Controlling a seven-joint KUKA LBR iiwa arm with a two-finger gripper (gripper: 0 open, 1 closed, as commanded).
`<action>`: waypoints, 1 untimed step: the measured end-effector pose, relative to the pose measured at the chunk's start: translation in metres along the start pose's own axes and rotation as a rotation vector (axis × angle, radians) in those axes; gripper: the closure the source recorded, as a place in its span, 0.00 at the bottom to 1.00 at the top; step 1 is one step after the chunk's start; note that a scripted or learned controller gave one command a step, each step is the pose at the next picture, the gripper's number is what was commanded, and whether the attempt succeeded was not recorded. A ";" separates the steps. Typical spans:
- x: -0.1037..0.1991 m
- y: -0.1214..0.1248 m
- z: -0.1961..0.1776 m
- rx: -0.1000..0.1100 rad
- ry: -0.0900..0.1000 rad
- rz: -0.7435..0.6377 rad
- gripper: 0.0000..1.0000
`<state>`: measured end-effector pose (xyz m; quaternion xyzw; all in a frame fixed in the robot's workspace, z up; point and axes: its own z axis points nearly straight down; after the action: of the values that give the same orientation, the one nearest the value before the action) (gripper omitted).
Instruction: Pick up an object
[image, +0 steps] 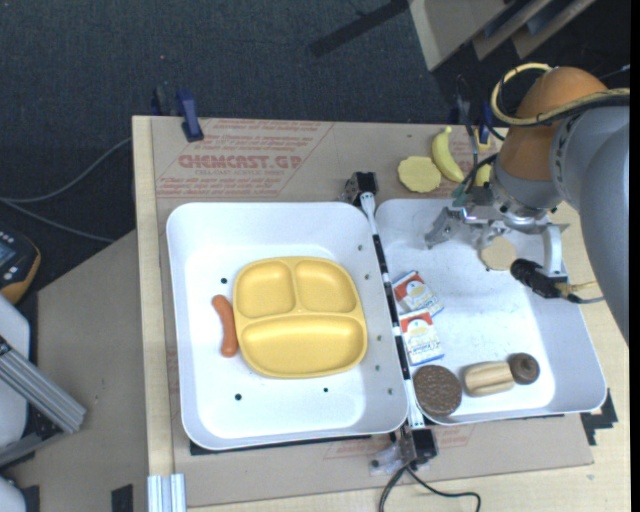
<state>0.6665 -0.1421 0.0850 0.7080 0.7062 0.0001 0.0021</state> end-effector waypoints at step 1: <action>-0.080 0.001 -0.047 -0.005 -0.004 0.003 0.00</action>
<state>0.6668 -0.2221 0.1327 0.7091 0.7051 0.0004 0.0051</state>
